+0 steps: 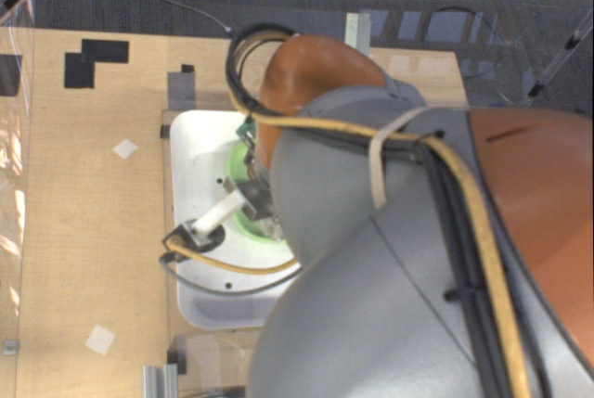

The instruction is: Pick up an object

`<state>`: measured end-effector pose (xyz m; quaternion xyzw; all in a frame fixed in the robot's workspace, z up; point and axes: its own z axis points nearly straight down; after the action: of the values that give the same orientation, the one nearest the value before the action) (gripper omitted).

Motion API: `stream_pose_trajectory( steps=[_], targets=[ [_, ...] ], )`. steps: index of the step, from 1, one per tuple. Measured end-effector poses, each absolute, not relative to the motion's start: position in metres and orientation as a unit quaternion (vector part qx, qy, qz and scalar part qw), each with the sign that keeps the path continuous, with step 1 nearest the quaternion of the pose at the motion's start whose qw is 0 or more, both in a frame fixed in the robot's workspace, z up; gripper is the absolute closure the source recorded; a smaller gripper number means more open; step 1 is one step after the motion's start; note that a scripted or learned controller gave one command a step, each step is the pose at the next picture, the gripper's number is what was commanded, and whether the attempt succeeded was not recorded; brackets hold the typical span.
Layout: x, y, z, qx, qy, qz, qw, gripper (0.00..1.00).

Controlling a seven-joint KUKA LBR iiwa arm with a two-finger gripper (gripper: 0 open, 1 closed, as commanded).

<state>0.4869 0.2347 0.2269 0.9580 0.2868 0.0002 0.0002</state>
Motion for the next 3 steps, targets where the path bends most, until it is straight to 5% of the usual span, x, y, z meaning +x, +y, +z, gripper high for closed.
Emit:
stream_pose_trajectory(
  steps=[1, 2, 3],
  targets=[
    [0.487, 0.234, 0.2, 0.99, 0.142, -0.0002, -0.001, 1.0],
    [0.491, 0.235, 0.361, 0.993, 0.119, 0.0047, -0.003, 1.0],
    [0.489, 0.23, 0.281, 0.995, 0.097, 0.0002, 0.0, 1.0]
  ],
)
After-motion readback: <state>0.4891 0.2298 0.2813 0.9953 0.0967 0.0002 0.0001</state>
